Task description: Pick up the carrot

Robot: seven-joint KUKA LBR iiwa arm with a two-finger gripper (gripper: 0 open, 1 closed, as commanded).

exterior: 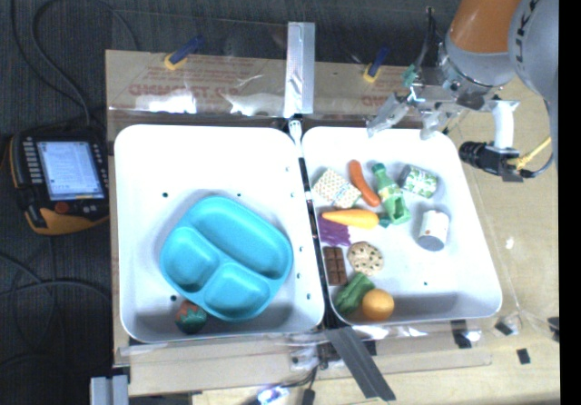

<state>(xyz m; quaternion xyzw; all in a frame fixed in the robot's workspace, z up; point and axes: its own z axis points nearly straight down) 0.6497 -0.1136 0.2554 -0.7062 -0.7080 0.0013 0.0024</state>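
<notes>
Hovering over the far rim of the right bin [472, 222], the jaws [410, 122] hang from the grey arm [508, 4] with its orange band, their two fingers spread wide and nothing between them. The carrot [361, 182] lies in that bin below and a little left of the jaws, well apart from them, slanted with its green top pointing up toward the far rim. Just right of the carrot stands a green bottle [388, 192], and further right a green-patterned packet [419, 182]. Left of the carrot rests a checked cracker [331, 185]; below it lies a yellow-orange piece [350, 219], then a purple piece [334, 232], a cookie [365, 257] and a chocolate bar [335, 265]. A white cup [432, 229] lies on its side straight below the jaws. An orange [378, 304] sits at the near edge. The left bin [145, 176], far left of the jaws, holds a blue divided plate [227, 255].
</notes>
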